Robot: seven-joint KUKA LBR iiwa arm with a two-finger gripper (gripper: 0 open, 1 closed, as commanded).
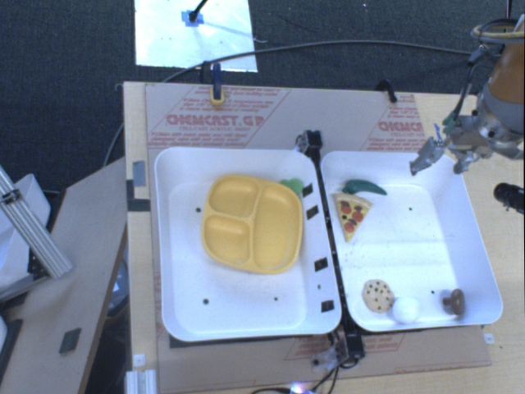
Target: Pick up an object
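camera view: you had the gripper point(444, 159) up at the back right corner of the right bin point(459, 245), w/ the grey arm point(504, 97) coming in from the right edge. its two fingers point(425, 158) were spread apart and there was nothing between them; they hung above the bin's back rim, not touching any object.

in the right bin you could see a pizza slice point(352, 214) near the divider side, tip pointing to the front, and a dark green pepper point(363, 187) just behind it, close but i cannot tell if touching. at the front lay a cookie point(377, 295), a white ball point(406, 309) just beside it on the right, and a small brown object point(454, 301) near the front right corner, apart from the ball.

in the left bin point(184, 245) lay a yellow tray point(252, 223) w/ three compartments, and a green thing point(292, 187) showed at its back right edge, partly hidden.

all objects were well apart from the gripper.
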